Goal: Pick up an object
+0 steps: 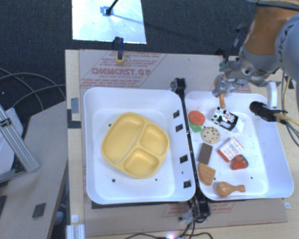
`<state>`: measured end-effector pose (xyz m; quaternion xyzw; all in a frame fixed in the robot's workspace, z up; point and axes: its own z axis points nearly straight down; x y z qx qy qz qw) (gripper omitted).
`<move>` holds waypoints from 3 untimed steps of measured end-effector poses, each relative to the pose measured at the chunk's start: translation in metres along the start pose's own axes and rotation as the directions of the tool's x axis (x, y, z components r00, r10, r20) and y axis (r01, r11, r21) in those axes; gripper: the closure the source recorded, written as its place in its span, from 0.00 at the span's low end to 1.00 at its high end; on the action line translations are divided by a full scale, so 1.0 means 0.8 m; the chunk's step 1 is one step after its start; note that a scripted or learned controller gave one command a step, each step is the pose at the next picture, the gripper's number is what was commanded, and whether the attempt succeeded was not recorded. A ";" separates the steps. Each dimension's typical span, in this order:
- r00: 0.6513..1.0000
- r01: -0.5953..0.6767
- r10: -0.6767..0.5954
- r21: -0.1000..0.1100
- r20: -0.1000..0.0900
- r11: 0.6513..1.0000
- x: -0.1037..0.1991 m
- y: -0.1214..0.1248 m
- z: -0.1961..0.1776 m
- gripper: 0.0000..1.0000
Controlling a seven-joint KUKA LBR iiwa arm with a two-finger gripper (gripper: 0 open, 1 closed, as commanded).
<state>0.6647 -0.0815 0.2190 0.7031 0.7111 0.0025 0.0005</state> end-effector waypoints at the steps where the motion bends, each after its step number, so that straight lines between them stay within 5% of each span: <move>1: 1.000 -0.011 0.011 0.011 0.002 1.000 -0.014 -0.039 0.129 1.00; 2: 1.000 -0.006 0.006 0.000 0.002 1.000 0.020 -0.073 0.038 1.00; 3: 1.000 -0.002 0.002 0.002 0.001 1.000 0.094 -0.098 -0.008 1.00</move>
